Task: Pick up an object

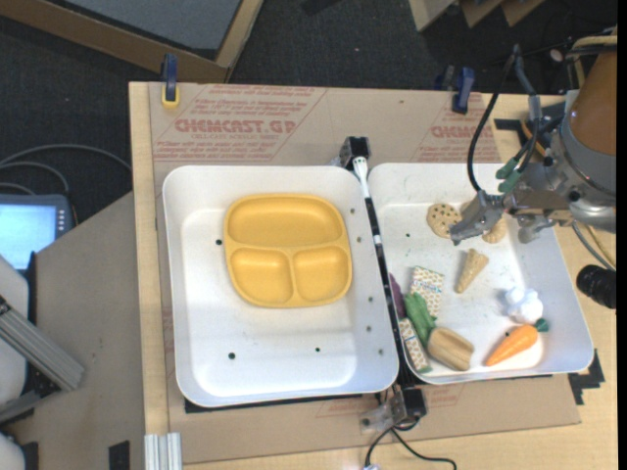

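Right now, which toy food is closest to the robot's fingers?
The chocolate-chip cookie, at the right bin's far end, right beside the fingers. The cone, carrot and bread lie nearer the camera.

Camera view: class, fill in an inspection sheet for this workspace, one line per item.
Surface: brown board bench bearing left white bin and right white bin.
Job's things: chocolate-chip cookie, beige cone, orange toy carrot, tan wooden cylinder, green toy vegetable, small white object, all in the right bin.
Clutter: yellow three-compartment plate in the left bin.
Grippers: gripper over the right bin beside the cookie.
Cables: black cable looping to the wrist.
Surroundings: dark carpet.
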Tool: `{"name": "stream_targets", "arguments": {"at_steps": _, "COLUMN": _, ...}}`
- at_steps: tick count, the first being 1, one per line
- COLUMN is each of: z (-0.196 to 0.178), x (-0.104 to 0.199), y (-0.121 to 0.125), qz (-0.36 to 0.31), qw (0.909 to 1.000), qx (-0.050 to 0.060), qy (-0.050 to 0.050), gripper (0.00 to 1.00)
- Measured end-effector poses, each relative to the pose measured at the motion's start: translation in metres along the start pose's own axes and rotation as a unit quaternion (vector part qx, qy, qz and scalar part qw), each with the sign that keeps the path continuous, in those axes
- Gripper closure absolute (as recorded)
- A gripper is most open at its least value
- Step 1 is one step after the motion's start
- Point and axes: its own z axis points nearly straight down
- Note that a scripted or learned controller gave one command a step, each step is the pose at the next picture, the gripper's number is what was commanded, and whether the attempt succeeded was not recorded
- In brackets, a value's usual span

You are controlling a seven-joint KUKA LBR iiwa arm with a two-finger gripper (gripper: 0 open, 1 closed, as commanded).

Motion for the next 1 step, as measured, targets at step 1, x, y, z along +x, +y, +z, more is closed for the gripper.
{"name": "stream_targets", "arguments": {"at_steps": 1, "z": -0.0265, "x": 0.0440, "y": 0.0007, "qz": 0.000, "qw": 1.0000, "qx": -0.004, "qy": 0.000, "gripper": 0.00}}
